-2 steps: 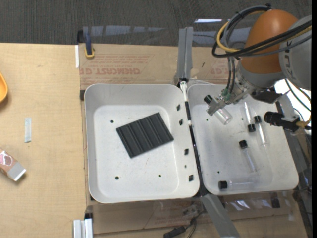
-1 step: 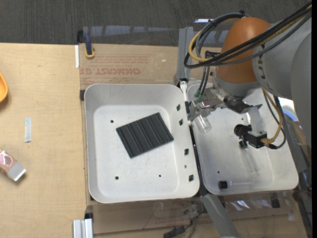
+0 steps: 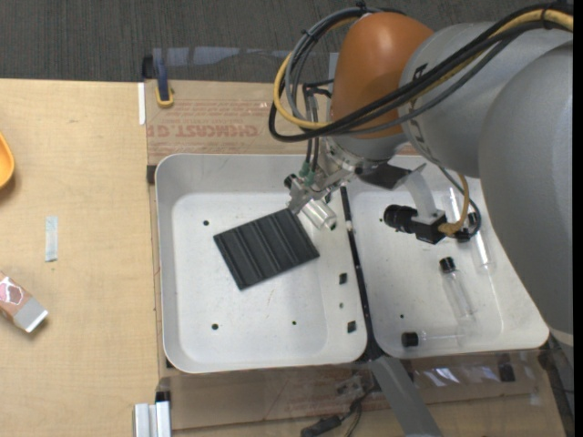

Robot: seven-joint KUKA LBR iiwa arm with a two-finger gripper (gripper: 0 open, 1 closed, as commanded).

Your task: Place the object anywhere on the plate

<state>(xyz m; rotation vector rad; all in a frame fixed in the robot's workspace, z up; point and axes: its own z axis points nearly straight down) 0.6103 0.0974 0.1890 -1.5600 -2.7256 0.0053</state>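
Over the left bin (image 3: pixel 182 335), I am hovering my claw (image 3: pixel 314 209), grip state unclear, beside the dark ridged plate (image 3: pixel 266 248), nothing placed yet.

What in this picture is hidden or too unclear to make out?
- Gripper: the arm above covers it, so its grip state is unclear.
- Dark ribbed plate: its upper right corner sits under the gripper.
- Right bin: the arm hides its far side.
- Clear tube: too faint to identify.
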